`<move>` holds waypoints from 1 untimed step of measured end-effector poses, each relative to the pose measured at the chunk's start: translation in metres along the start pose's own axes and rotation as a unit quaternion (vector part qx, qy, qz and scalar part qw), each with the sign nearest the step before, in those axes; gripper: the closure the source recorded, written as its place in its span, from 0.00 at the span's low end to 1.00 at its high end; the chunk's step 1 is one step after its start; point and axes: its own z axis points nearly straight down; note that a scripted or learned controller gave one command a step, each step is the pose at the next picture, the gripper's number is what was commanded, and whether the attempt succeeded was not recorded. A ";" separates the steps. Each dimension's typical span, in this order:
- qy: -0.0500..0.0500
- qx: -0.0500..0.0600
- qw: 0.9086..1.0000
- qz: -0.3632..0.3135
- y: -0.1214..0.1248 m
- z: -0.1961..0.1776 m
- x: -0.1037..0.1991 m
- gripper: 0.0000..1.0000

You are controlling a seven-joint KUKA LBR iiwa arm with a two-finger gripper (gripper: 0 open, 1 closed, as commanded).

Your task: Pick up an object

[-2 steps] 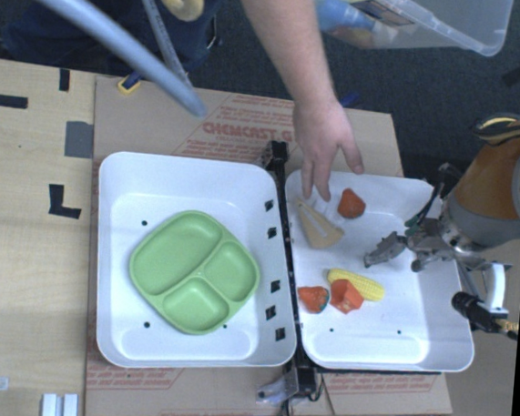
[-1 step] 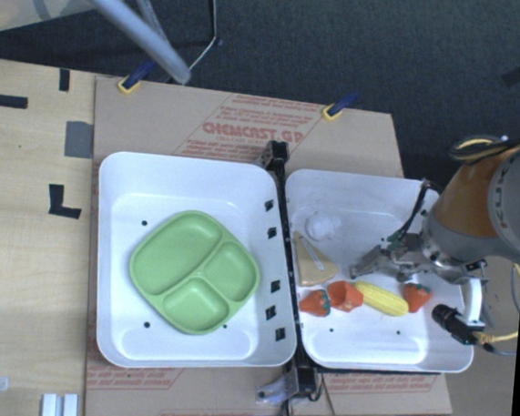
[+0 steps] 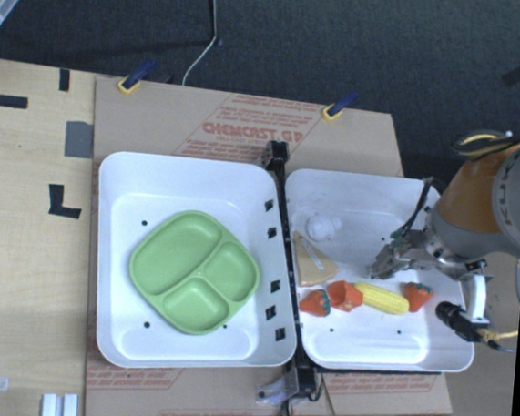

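The right bin point(image 3: 347, 348) holds a yellow corn cob point(image 3: 381, 299), an orange-red toy piece point(image 3: 346, 296), a small red piece point(image 3: 315, 302), a red strawberry-like piece point(image 3: 416, 295), a tan slice point(image 3: 312, 262) and a clear small object point(image 3: 321, 228). My gripper point(image 3: 387, 263) hangs low in this bin, just above the corn cob's right half and left of the strawberry piece. Nothing shows between its fingers. The grey arm with its orange band point(image 3: 473, 200) comes in from the right.
The left bin point(image 3: 120, 189) holds a green divided plate point(image 3: 195, 270). A black divider point(image 3: 279, 250) runs between the two bins. Cardboard point(image 3: 249, 128) lies under both bins on the wooden bench. A black cable point(image 3: 202, 51) trails off at the back.
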 end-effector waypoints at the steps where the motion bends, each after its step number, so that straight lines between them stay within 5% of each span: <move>1: 0.000 -0.002 1.000 0.001 -0.004 -0.041 -0.004 1.00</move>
